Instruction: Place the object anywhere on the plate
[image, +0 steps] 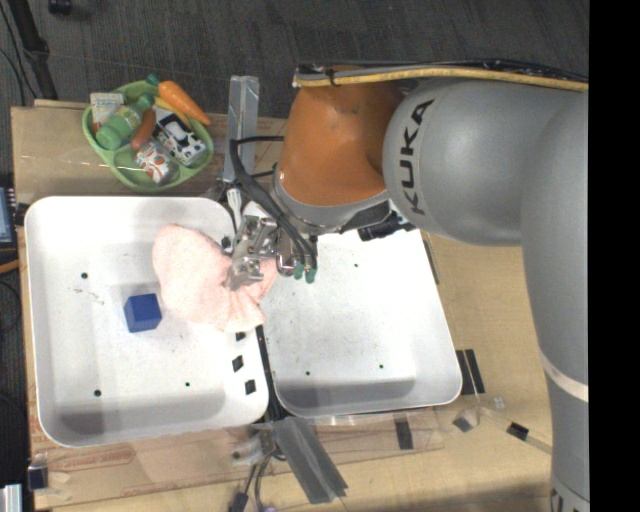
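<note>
Bins first, reading from the left of the frame: in the left bin (60, 400) you have a small blue cube (143, 312) lying on the white floor at left centre, clear of everything around it. Just to its right, toward the centre of the frame, lies a pink, plate-like thing (195, 275), pale and slightly crumpled-looking, whose long axis runs from upper left down to lower right, so that its lower right edge reaches the rim between the two bins. You should take the cube as the likely object and the pink thing as the likely plate, though that is a judgement from the task wording. The relation that matters: the cube lies left and a little below the gripper (258, 262), with the plate between them. The gripper sits at the frame's centre, over the plate's right edge and seemingly touching or just above it. You cannot tell from this slant whether it is parted or closed, and nothing is clearly held. Right of it spreads the right bin (420, 360), under the grey arm (480, 160). At upper left a green bowl (105, 155) of toy food stands outside the bins.
</note>
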